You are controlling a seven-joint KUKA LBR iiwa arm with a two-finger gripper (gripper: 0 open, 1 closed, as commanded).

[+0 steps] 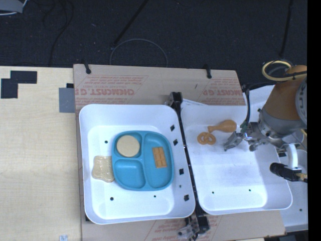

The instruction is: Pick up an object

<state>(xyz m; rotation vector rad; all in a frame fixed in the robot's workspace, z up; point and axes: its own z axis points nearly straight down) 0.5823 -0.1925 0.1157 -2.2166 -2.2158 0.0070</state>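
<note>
In the right bin (pixel 235 185) lie a tan drumstick-shaped piece (pixel 223 127) and a small brown pretzel (pixel 205 138), both near the bin's far left part. My gripper (pixel 241 140) hangs at the bin's right side, its fingers (pixel 231 142) spread and pointing left, open with nothing between them. It is a short way right of the pretzel and just below the drumstick's thick end, apart from both.
The left bin (pixel 100 119) holds a blue divided tray (pixel 143 177) with a round cracker (pixel 127 145) and an orange wafer (pixel 160 157) in it. A pale toast slice (pixel 103 168) lies beside the tray's left edge. Cardboard lies under both bins.
</note>
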